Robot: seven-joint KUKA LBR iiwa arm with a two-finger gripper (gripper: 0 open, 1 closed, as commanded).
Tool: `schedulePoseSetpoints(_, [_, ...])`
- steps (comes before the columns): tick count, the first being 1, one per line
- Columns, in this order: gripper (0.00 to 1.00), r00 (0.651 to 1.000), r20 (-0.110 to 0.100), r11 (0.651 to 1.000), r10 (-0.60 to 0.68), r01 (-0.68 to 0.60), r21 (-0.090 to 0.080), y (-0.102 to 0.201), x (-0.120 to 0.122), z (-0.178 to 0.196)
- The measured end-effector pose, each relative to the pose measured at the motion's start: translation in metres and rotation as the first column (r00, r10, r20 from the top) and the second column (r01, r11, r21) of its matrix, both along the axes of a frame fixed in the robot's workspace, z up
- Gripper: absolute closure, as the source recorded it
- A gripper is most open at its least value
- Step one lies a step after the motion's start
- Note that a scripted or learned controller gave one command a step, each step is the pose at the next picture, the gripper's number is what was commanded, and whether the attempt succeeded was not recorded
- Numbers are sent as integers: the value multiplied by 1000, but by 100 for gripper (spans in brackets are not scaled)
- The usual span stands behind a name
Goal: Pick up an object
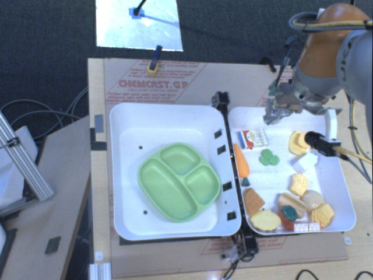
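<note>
Above the right bin (pixel 338 174), the end effector (pixel 274 116) hangs tilted downward.

Grey arm (pixel 355 51) w/ orange band (pixel 341 15)

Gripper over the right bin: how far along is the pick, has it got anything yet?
Done: nothing looks picked. The green divided plate sits alone in the left bin.
In hand: the gripper hangs above the right bin, near its back edge, with no item visibly between its fingers.
Left: descend and grasp. The carrot, green piece and the other toy food lie on the bin floor.
</note>
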State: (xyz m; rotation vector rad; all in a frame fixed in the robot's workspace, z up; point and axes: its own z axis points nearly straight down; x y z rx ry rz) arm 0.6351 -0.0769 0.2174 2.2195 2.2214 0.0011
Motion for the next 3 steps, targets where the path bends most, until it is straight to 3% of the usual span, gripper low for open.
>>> schedulePoseSetpoints(1, [100,1000,2,1000,5,-5,1,10,2,17])
schedulePoseSetpoints(3, [100,1000,0,1000,1,-1,0,7,-1,-3])
